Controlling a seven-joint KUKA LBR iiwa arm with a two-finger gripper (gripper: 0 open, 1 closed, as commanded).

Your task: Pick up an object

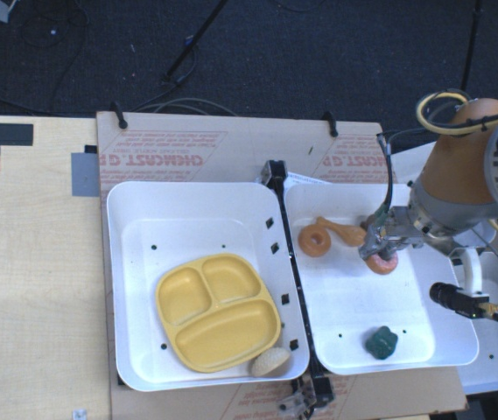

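Target looks like the small pink-red object (383, 263) in the right bin (445, 353), upper-middle of its floor, sitting directly under the gripper (380, 250). Gripper is right on top of it, touching or nearly so – can't tell if the jaws are apart, together or clamped on anything, since the wrist hides them.

Just left of it lies an orange ring toy w/ a stub handle (323, 237), close but apart. A green lump (382, 342) sits well apart, near the bin's front wall. Left bin (135, 234) holds a yellow divided tray (218, 311) and a beige rounded thing (271, 362) at its front right corner.

To do this step well, I'd judge: centre over the pink-red piece, keep clear of the orange toy – then lift straight up, slowly, and check it comes along.
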